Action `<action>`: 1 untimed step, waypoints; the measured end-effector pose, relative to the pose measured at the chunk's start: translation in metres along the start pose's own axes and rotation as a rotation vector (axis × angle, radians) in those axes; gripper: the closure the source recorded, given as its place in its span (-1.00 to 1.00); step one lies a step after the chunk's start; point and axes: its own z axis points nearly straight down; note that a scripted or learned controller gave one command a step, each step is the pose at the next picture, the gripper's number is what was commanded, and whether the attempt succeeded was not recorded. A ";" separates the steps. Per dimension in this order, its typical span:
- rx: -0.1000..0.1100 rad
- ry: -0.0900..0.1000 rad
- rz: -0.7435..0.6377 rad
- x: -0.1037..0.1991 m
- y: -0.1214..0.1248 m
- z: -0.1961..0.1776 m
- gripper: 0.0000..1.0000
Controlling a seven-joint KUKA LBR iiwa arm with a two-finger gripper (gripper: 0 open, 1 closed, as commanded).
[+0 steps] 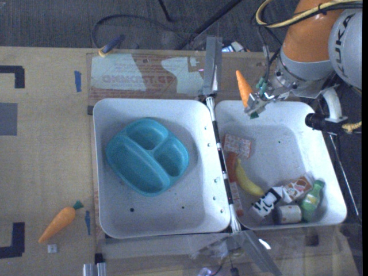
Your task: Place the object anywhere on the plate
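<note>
Orange shows between the fingers (pixel 251 102): they pinch a small toy carrot (pixel 244 87), which stands tilted over the back left corner of the right bin (pixel 322 154). The letters "KUKA" run down the grey arm (pixel 345 33) up and to the right of the fingers.

Well to the lower left of the fingers, the teal divided plate (pixel 147 155) lies in the left bin (pixel 172 211).

Below the fingers, in the right bin, a red-patterned packet (pixel 237 145) lies near the bin's left wall, its print too small to read, with a toy banana (pixel 246 180) just below it. Further down and to the right are a black-and-white carton (pixel 265 202), a grey can (pixel 287 213), a green bottle (pixel 312 200) and a small orange-and-white box (pixel 299 187), huddled together.

Far to the lower left, a second carrot (pixel 58 222) rests on the bench (pixel 46 154).
</note>
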 end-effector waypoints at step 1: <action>-0.002 -0.001 0.087 0.004 -0.026 -0.064 1.00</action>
